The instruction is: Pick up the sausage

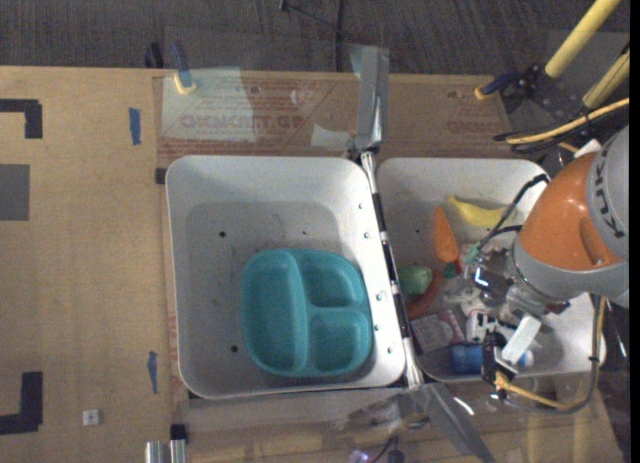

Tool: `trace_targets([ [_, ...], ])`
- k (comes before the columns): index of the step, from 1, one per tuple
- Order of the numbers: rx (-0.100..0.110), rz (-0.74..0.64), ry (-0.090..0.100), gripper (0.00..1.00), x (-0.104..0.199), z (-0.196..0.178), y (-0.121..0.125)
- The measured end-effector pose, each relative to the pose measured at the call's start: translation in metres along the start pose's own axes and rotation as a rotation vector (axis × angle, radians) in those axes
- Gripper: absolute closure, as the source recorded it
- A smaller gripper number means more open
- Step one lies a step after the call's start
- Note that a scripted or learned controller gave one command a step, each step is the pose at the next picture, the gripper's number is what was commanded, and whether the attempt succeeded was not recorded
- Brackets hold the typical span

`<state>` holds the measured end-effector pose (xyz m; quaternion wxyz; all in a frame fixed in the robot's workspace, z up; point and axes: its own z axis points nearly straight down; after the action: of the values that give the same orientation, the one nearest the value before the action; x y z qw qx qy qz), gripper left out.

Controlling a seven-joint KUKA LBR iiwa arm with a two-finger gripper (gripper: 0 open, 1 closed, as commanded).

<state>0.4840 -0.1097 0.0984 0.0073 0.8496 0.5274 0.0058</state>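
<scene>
Arm enters from the right, orange band above the wrist, gripper (478,303) down inside the right bin (560,343) near its middle. Clutter hides the tips; can't tell how the fingers stand. Sausage: probably the reddish-brown piece (424,297) by the right bin's left wall, partly under other items, not certain. Next to it a green round item (416,277), above that an orange carrot-like piece (445,235), a yellow banana-like item (474,213) toward the far edge. Blue item (466,358) near the front edge. Left bin (200,201) carries a teal divided tray (303,311) toward its front right corner. Both bins sit on the tan surface (80,251).
</scene>
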Motion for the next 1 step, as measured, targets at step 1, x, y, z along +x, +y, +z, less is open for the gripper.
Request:
trace_targets([
  [1, 0.0, 0.0, 0.0, 0.0, -0.0001, 0.0, 0.0],
])
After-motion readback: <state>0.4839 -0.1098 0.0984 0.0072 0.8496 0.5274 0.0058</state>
